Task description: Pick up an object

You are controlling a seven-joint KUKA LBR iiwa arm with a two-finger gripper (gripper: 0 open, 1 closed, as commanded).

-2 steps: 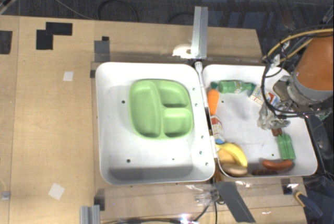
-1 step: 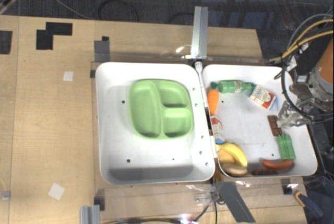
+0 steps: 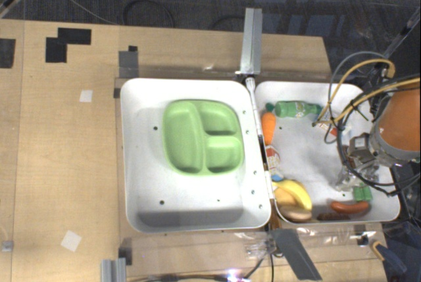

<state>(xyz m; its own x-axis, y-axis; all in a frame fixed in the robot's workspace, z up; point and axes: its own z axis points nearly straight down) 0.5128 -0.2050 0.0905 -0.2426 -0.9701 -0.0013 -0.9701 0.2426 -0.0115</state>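
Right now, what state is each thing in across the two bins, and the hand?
green divided tray: upright, flat in the left bin.
green bottle: lying on its side, right bin, far edge.
carrot: lying by the divider.
banana: lying at the near edge.
sausage: lying flat by the near wall.
hand: low over the right bin, grip unclear.

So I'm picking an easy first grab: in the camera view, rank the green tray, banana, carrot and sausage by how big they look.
1. green tray, by far the largest.
2. banana.
3. sausage and carrot: too alike to rank; the sausage looks slightly longer, the carrot thicker at its top.
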